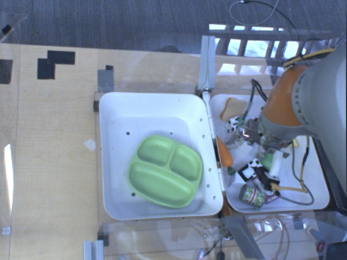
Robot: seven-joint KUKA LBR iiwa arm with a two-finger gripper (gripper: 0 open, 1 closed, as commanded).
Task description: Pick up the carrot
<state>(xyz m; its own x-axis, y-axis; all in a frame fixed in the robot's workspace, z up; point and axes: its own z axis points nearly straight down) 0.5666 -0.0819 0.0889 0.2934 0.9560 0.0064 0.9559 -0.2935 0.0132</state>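
The carrot (224, 153) is a small orange piece lying along the left wall of the right bin (320, 199), close to the divider between the two bins. My gripper (245, 136) hangs low over the right bin, just right of the carrot and slightly above it in the view. The grey wrist and its orange band (283, 99) cover much of the bin's middle. Nothing shows as held.
A green divided plate (166, 170) lies in the left bin (116, 118). The right bin also holds a tan bread slice (231, 108), a white spotted die (232, 124), a black-and-white item (249, 171) and a green-labelled can (252, 195). Cables trail over the bin's right side.
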